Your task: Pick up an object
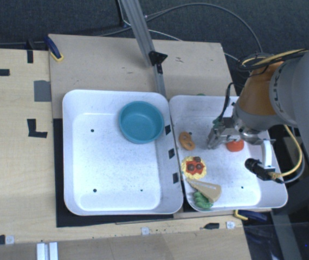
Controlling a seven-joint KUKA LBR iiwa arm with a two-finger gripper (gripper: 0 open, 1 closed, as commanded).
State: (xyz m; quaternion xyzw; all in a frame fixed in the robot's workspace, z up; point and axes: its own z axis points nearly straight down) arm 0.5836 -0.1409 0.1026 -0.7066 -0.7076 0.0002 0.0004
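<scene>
Over right bin point(268, 196): end effector point(215, 140), low nr bin floor; grip state can't tell. Red item point(235, 144) just beside it, touching or not unclear. Also in right bin: brown piece point(186, 141), yellow-red disc point(194, 167), tan wedge point(206, 188), green bit point(201, 200). Left bin point(89, 167): blue bowl point(141, 122).

Hand point(215, 140) low in right bin point(252, 196), blue bowl point(141, 122) left

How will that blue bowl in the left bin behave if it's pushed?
The round blue plastic-looking bowl sits upright on a broad base, so it will probably slide rather than tip. It looks light. The smooth white left bin floor likely gives little friction.
</scene>
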